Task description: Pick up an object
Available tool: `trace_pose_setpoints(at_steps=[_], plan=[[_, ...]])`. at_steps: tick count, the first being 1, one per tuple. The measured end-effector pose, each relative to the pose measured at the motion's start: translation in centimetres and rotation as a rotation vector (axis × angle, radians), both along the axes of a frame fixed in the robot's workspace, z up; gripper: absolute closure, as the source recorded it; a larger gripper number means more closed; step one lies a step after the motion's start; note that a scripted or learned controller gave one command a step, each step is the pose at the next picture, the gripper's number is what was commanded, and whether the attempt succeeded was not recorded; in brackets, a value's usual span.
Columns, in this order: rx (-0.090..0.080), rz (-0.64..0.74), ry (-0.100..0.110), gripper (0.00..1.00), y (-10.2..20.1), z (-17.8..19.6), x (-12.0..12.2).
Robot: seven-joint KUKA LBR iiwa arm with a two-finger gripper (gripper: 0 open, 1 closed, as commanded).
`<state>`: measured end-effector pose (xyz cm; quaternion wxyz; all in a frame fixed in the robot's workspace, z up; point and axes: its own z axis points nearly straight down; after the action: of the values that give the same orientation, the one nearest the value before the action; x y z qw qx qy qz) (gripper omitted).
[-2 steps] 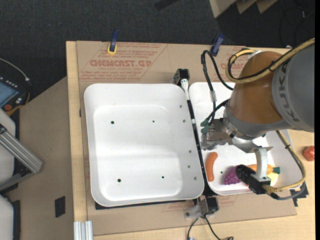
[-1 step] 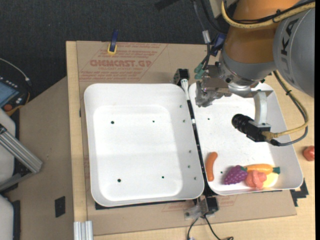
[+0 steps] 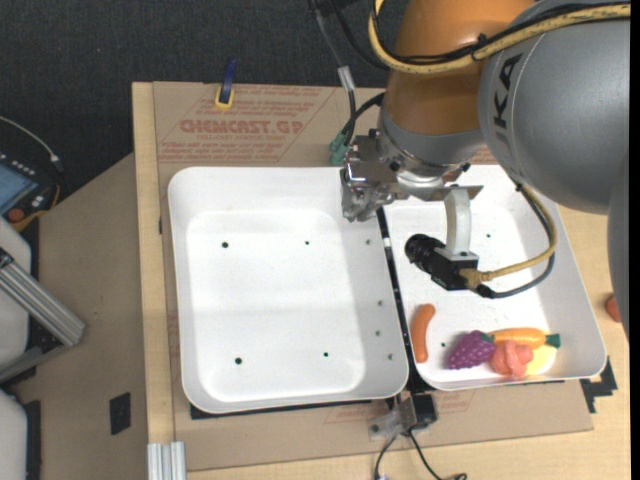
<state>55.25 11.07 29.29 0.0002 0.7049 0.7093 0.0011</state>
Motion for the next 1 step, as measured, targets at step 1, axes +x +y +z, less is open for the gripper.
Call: trace_pose_setpoints(at_steps=[1], plan=[[0.002,0.000,-0.010,1.00,5.65,7.36,4.75]])
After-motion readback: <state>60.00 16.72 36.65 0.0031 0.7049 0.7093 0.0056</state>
